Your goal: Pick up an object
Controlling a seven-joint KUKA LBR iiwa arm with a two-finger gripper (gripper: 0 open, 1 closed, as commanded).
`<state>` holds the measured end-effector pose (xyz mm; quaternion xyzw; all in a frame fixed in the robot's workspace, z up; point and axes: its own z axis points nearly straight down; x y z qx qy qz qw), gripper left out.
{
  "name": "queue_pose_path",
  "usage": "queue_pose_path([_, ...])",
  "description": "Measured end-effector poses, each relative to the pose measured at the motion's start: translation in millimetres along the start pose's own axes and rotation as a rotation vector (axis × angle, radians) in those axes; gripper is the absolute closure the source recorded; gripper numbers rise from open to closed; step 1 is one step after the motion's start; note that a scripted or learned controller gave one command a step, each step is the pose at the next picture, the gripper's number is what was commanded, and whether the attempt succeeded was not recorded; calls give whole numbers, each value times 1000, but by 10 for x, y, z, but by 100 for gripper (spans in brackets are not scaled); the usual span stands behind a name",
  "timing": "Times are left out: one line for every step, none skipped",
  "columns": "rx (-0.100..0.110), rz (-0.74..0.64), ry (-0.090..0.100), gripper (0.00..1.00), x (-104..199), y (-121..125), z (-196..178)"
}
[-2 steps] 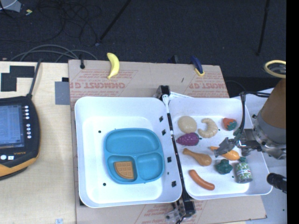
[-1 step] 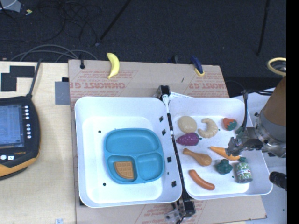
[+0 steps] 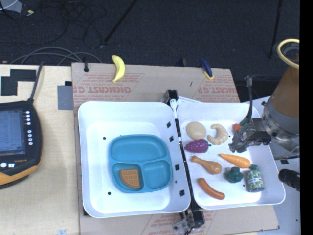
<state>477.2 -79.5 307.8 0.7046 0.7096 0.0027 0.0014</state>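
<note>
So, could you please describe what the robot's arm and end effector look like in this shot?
The arm is a thick rounded grey body with a wide orange band above it, topped by a pale yellowish ring at the frame's edge. The end effector is a dark, blocky black assembly, with a thin dark cable rising beside it.

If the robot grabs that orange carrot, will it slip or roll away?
Probably a bit of both. The carrot looks like smooth, shiny toy plastic, so it is likely stiff, light and somewhat slippery. Its round, tapered body may roll or swing round if nudged. The gripper is just above it, and the green thing beside it might get bumped.
</note>
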Motion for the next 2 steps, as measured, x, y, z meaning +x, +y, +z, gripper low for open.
queue_pose_path([10,6,-1,100,-34,-10,-50])
queue_pose_path([9,3,0,100,417,18,4])
